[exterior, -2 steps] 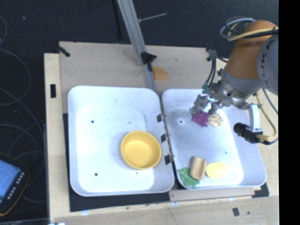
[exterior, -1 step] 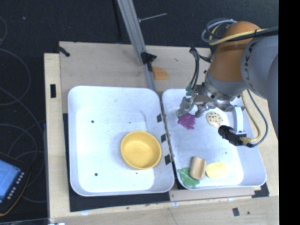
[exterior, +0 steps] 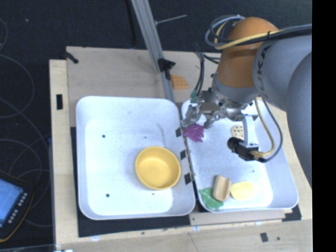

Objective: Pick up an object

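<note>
Camera view: pincer [exterior: 196,121] sits over the upper-left corner of the right bin [exterior: 278,193], fingers pointing down toward a small purple object [exterior: 195,132]. The purple object lies right at the fingertips, seemingly just under them; whether the fingers are spread or pressed together I cannot tell, nor whether they have any hold on it.

Risk, as I judge it: the purple object is soft-looking and irregular, and lies close against the divider between the two bins (tight corner). One finger could land on the bin wall or the divider instead of beside the object, so the close would pinch a frill only, and it would slip on the lift. A nudge could also push it hard against the wall.

Room: left of the pincer, just past the divider, the left bin [exterior: 89,140] has wide bare floor, with a yellow bowl [exterior: 157,167] down-left, well apart. Below the pincer, the right bin's floor is open until a tan cylinder [exterior: 221,187], a yellow piece [exterior: 242,191] and a green scrap [exterior: 209,198] clustered at the near edge. A black cable fitting [exterior: 241,147] hangs to the lower right, near the floor; it could snag.
</note>
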